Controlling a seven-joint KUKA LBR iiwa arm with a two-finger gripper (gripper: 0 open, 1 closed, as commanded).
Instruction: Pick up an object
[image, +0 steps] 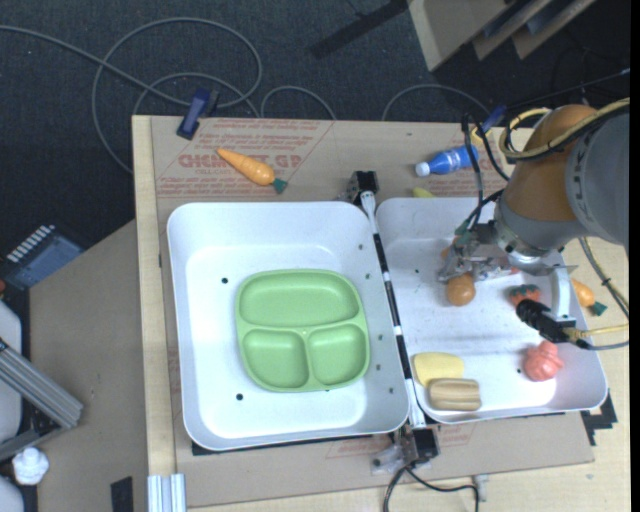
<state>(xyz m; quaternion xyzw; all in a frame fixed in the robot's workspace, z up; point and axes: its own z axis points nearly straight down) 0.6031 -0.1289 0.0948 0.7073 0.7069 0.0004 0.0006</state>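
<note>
The grey arm with its orange band reaches in from the right over the right-hand bin (500, 395), its gripper (466, 262) lowered just above a small round orange-brown object (460, 291) on the bin floor; the two look to be touching or nearly so, and whether the tool is apart or together cannot be told from here. Nearer the front of that bin lie a yellow piece (437, 366) and a tan bun-like piece (454, 395), touching, with a pink object (541, 362) toward the right. The left bin (200, 300) holds a green divided tray (301, 329). A toy carrot (250, 167) and a blue-capped bottle (447, 162) lie outside the bins.
</note>
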